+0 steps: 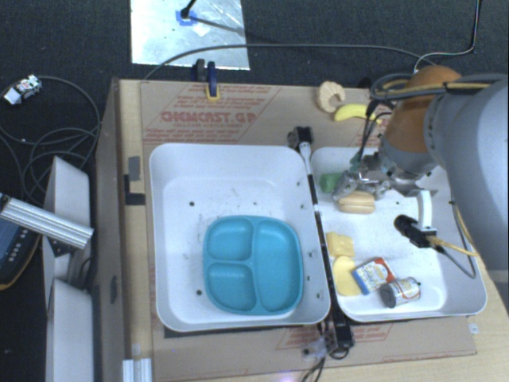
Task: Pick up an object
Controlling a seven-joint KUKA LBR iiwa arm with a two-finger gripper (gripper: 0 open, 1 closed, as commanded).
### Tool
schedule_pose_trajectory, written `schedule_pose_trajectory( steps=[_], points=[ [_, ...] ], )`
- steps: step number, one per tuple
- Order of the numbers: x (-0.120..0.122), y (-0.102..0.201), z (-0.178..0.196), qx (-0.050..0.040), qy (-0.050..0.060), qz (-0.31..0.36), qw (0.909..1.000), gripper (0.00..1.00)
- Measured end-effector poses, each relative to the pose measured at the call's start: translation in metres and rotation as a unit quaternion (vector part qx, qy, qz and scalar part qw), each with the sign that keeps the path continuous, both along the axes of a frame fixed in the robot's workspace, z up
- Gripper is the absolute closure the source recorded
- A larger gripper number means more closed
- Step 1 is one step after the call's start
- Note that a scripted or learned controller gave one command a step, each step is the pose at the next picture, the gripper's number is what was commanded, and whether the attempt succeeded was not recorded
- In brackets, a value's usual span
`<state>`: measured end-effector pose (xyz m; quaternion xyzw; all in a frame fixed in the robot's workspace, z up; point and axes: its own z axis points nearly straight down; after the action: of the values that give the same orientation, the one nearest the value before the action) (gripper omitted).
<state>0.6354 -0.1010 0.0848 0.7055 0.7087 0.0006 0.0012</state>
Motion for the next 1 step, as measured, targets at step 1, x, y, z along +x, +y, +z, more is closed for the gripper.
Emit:
schedule_pose_trajectory(
  steps=[1],
  points=[
    [0.0244,0.0129,-0.005,0.0008,0.023,-0.002,0.9997,0.0]
  ],
)
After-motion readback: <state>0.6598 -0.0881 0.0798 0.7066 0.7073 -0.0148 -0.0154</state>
